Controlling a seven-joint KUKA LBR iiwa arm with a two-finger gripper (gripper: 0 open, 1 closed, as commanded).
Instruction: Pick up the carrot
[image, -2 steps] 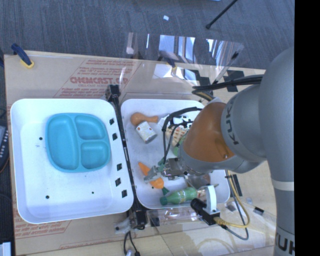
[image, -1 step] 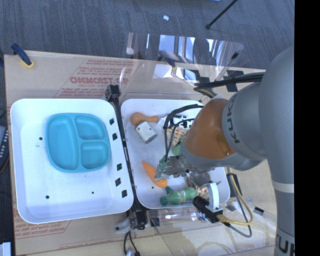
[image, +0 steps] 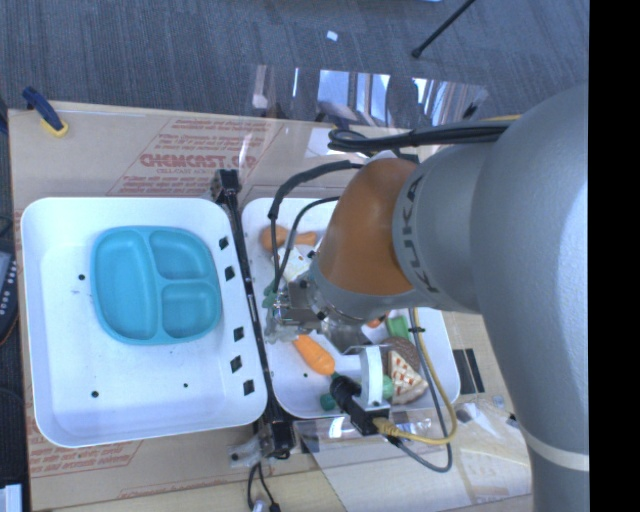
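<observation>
Two white bins sit on the bench; in the right bin (image: 290, 395) the carrot (image: 315, 355) lies slantwise, just below-right of the gripper (image: 283, 308), whose grip state I cannot tell.

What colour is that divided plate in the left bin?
Light blue, turquoise; the divided plate shows plainly in the camera view.

Left bin (image: 40, 330): holds one blue three-compartment plate (image: 157, 284), lying flat toward its upper half. Right bin (image: 290, 395): largely covered by the grey arm (image: 500, 250) with orange band (image: 365, 230). Gripper (image: 285, 310) low over the right bin's left side. Carrot (image: 315, 355) lying just below the gripper. Second orange item (image: 275, 238) near the bin's upper edge. Waffle-patterned toy (image: 405, 372) and small green piece (image: 327, 401) at lower right.
</observation>
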